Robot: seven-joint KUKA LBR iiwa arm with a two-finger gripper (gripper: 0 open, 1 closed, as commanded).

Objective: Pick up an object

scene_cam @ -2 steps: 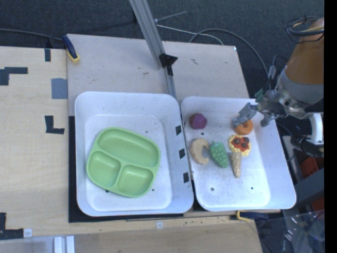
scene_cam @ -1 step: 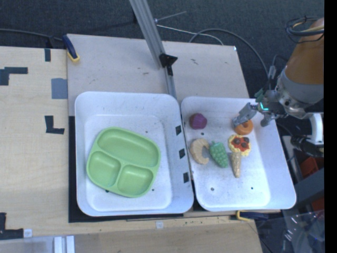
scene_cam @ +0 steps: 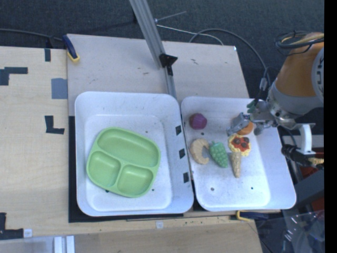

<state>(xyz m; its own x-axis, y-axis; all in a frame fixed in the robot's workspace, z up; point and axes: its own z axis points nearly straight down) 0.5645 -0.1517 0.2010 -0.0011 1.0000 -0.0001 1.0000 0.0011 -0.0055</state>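
We see the gripper (scene_cam: 243, 124) poised over the right bin (scene_cam: 274, 194), at its upper right part, and from this slanted view we cannot tell how it is set, for the metal blurs against the orange shape under it. Just below and touching that spot lies the pizza slice (scene_cam: 238, 153), a toy with a yellow body, red dots at its wide end and a pale tip pointing away from the gripper toward the bin's near edge. We judge it light and stiff, likely hard plastic, so it should lift easily but could slide on the smooth bin floor; its flat wedge form suggests gripping across the narrower middle, where both sides run nearly parallel, rather than at the broad crust. Just beside it, farther from the gripper toward the left, lies the green bunch of grapes (scene_cam: 219, 154), bumpy and probably easy to pinch, then the tan bagel (scene_cam: 199, 151) touching or almost touching it. The purple ball (scene_cam: 198, 121) sits well apart, level with the gripper and leftward; round and smooth, it looks prone to rolling. The green plate (scene_cam: 123, 162) rests in the left bin (scene_cam: 84, 109).
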